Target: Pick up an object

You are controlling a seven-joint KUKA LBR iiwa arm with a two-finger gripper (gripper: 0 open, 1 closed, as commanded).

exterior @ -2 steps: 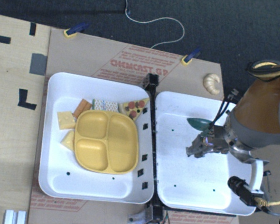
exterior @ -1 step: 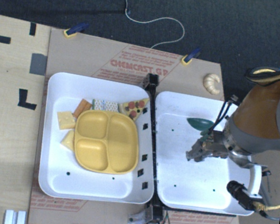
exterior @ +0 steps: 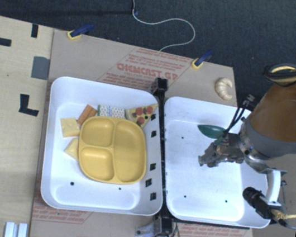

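Note:
A yellow divided plate lies in the left bin, on top of tan crackers and a patterned card. In the right bin a small teal-green object lies near the back. My gripper hangs low over the right bin's middle, just in front of and slightly right of the green object. Its dark fingers point down to the left, and nothing shows between them.
A cardboard sheet lies under both bins. A beige lump rests on it behind the right bin. A white cable loops at the back. A black divider strip runs between the bins.

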